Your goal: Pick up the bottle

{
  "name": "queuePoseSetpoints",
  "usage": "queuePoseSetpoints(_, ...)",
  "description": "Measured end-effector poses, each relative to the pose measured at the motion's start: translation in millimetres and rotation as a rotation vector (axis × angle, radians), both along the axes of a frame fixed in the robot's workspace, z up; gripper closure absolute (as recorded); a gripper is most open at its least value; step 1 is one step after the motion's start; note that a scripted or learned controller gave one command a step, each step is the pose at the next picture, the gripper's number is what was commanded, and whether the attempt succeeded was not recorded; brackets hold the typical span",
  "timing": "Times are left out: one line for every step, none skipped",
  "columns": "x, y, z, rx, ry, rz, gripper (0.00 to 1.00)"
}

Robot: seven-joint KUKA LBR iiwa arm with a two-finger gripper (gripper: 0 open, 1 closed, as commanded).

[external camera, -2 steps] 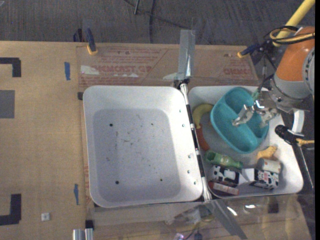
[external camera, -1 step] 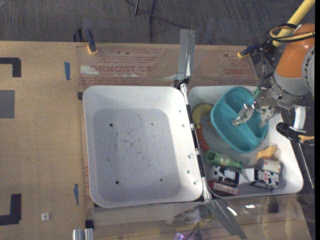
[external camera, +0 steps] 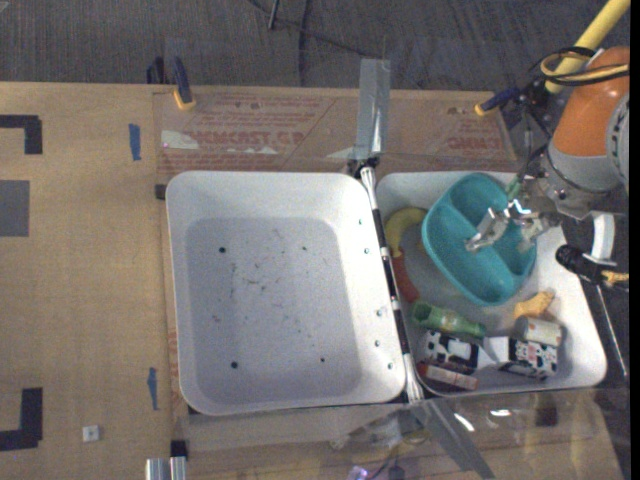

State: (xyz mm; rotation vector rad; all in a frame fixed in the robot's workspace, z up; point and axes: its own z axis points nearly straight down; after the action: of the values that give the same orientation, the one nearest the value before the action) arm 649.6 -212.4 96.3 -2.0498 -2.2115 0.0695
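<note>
We take the teal divided dish [external camera: 478, 248] in the right bin [external camera: 590, 363] as our landmark. The bottle [external camera: 450, 320], green and lying on its side, sits just below the dish's lower left edge, crowded by black-and-white cartons [external camera: 448, 350]. Over the dish's right half we see the gripper [external camera: 490, 238], fingers slightly parted and holding nothing. Descending here, we judge, it would strike the dish, not the bottle.

You got one fixed camera, mounted above the bench [external camera: 80, 268] and tilted down at a slant. It sat far enough back that you saw both white bins whole: the left bin [external camera: 190, 208] mid-frame, the right bin [external camera: 585, 358] toward the right edge. Dark floor ran across the top of the frame. The arm [external camera: 590, 128] came in from your upper right.
</note>
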Motion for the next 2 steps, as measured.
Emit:
queuePoseSetpoints(1.5,0.3,-0.7,-0.001,0.003,-0.015,0.00)
queuePoseSetpoints(1.6,0.7,-0.7,-0.002,0.004,-0.022,0.00)
